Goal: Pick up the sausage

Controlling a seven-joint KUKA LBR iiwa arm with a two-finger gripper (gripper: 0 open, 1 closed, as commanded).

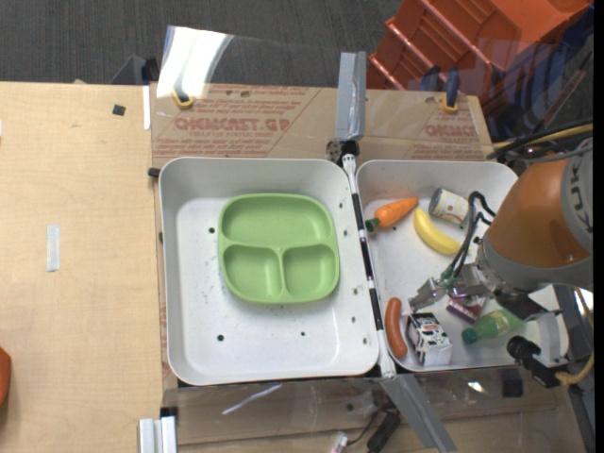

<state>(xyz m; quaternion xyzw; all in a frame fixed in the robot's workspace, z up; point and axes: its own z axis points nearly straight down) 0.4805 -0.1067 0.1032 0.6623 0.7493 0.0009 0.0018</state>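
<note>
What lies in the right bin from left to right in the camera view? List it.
carrot → sausage → small printed box → gripper → banana → green bottle. The carrot and sausage nearly tie for leftmost. The can and the items under the gripper are left out because they overlap others.

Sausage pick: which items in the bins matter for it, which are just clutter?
In play:
sausage, near left corner of the right bin
gripper, over that bin, just right of it

Clutter:
carrot
banana
small can
patterned box
green bottle
green divided plate in the left bin
</note>
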